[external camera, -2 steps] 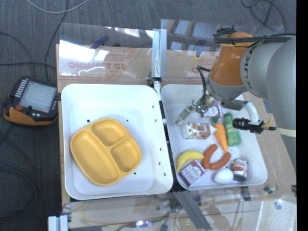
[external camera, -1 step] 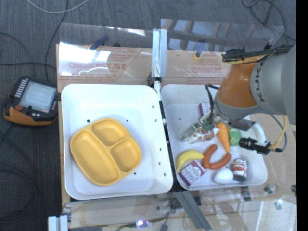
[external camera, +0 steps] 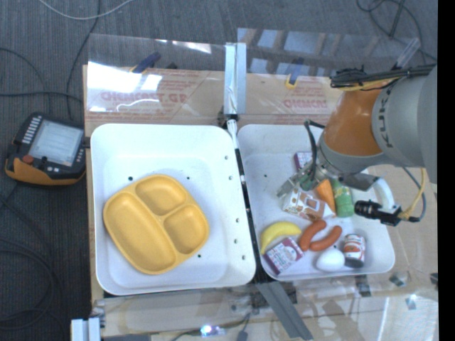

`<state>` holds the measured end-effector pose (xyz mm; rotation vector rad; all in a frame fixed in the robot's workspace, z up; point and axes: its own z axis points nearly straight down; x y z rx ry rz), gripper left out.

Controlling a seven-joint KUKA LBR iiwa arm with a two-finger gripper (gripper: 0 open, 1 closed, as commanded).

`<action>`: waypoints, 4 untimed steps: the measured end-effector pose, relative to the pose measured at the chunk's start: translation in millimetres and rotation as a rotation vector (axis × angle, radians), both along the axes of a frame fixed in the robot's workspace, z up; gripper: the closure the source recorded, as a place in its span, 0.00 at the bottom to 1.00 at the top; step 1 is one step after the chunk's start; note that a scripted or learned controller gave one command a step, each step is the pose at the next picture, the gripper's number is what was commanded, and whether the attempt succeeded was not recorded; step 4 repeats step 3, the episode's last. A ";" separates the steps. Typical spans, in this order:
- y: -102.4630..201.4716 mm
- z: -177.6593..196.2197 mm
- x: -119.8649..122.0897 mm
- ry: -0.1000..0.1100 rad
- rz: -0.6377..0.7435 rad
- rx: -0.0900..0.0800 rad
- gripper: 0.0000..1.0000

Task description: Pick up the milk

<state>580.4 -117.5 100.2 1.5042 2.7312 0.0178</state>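
Nearest you, along the lower edge of the right bin (external camera: 387, 261), sits a row of small items: a maroon packet (external camera: 283, 254), a white egg (external camera: 330, 260) and a small can (external camera: 353, 249), with a banana (external camera: 279, 231) and two sausages (external camera: 321, 236) just behind them. Your target, as best you can judge, is the small white-and-brown milk carton (external camera: 301, 203), lying on its side near the middle of that bin, just above the sausages and beside a carrot (external camera: 325, 193) and a green bottle (external camera: 344, 199).

What matters for your next move is this: the carton lies just below and slightly left of where the arm's wrist comes down. Its long axis appears to run roughly left to right with a slight slant, so a grasp across the short side looks most sensible. The end effector (external camera: 307, 178) sits under the orange band, right at the carton's upper edge and crowded by the carrot. Whether it is clenched or released you cannot tell, since the wrist hides it, and nothing shows the carton held.

Over in the left bin (external camera: 114, 137), a yellow divided tray (external camera: 156, 222) lies well apart from the work.
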 end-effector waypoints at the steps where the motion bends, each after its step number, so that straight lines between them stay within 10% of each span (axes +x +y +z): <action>1: -16.9 -9.2 42.4 0.012 -0.036 0.001 1.00; 2: 45.5 83.3 81.7 0.022 0.030 -0.001 1.00; 4: 65.9 108.5 52.6 0.026 -0.105 0.001 1.00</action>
